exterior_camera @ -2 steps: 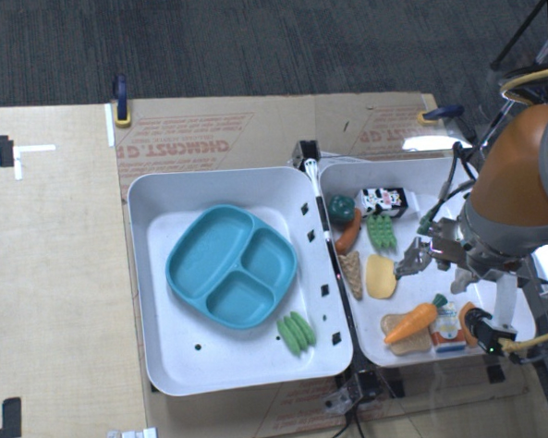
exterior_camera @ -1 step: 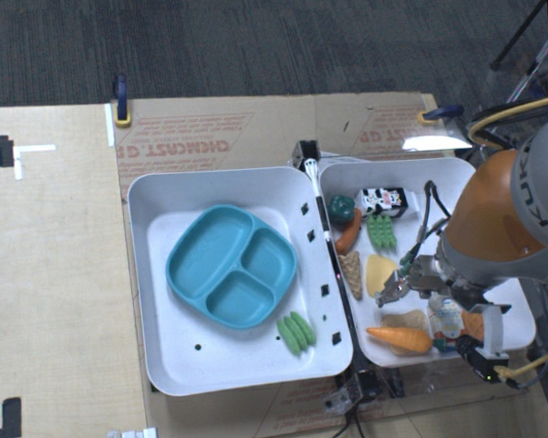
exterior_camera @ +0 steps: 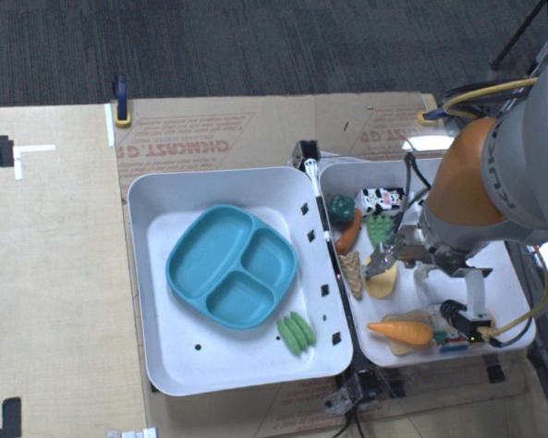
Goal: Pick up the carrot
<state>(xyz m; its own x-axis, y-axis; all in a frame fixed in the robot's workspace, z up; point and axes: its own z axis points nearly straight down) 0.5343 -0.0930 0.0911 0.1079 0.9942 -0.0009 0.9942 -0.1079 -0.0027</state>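
- The carrot (exterior_camera: 399, 329) is seen lying on its side at the near end of the right bin (exterior_camera: 410, 299), with its tip pointed left. It is well apart from the gripper (exterior_camera: 384, 259) and nothing grips it.
- A green pea pod (exterior_camera: 297, 332) is found in the near right corner of the left bin (exterior_camera: 162, 359), just near of the plate.
- A blue divided plate (exterior_camera: 231, 265) is set in the middle of the left bin, tilted so that its compartments run diagonally.
- A pale yellow piece (exterior_camera: 382, 284) is seen just near of the gripper, with a waffle cone (exterior_camera: 353, 275) just left of it, by the bin's left wall.
- The gripper is held over the middle of the right bin, turned toward the left. Whether it is open or closed cannot be told.
- The arm (exterior_camera: 467, 188) is brought in from the right and far side, its orange band above the bin's far right part and the wrist bent down toward the gripper.
- Farther in, an orange-red piece (exterior_camera: 349, 230) and a green piece (exterior_camera: 379, 227) are seen, and beyond them a dark green ball (exterior_camera: 342, 206) and a black-and-white patterned piece (exterior_camera: 381, 198).
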